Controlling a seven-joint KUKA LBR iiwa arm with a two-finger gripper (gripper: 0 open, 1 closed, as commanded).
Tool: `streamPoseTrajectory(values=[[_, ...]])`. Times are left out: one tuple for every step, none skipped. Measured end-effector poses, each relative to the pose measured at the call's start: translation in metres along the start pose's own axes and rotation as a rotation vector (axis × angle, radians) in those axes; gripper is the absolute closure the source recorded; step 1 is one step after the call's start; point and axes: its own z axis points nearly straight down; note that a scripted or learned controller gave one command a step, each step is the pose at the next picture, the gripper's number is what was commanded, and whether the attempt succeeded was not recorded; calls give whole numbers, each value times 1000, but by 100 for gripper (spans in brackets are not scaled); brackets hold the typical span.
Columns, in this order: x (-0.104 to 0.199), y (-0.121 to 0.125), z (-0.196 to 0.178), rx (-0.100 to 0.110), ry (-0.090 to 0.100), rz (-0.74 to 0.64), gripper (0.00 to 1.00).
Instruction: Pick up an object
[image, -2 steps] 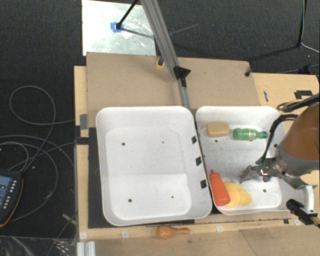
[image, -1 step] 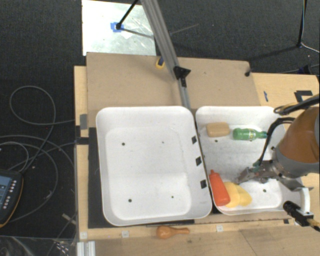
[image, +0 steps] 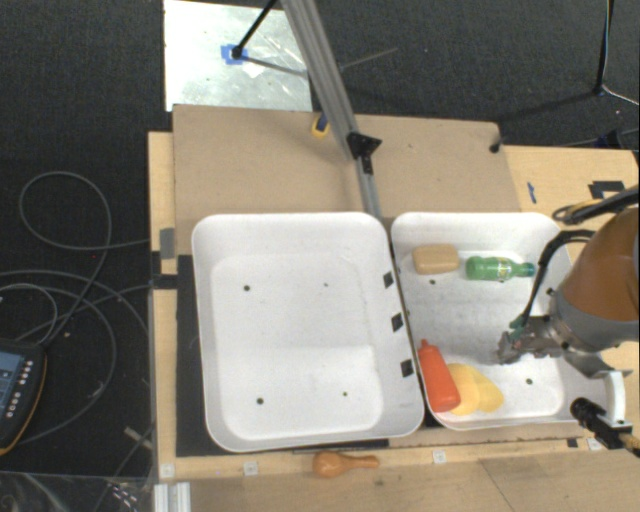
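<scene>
Nothing picked yet: tool (image: 516, 347) sits low in the right bin (image: 455, 228), grip state unclear, nothing visibly in it, with red bottle (image: 437, 375) and yellow item (image: 478, 388) lying just left, tan block (image: 436, 260) and green bottle (image: 497, 268) far side.

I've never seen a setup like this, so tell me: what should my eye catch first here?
Probably the two white bins side by side, and the grey and orange arm reaching into the right one, its gripper low over the bin floor. That bin holds a red bottle beside a yellow object near the front, and a green bottle and tan block at the back.
</scene>
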Motion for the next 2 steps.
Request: streamPoseTrajectory(values=[[5, -3, -46, -3, -1, -5, 100], [2, 8, -95, -4, -2, -6, 100]])
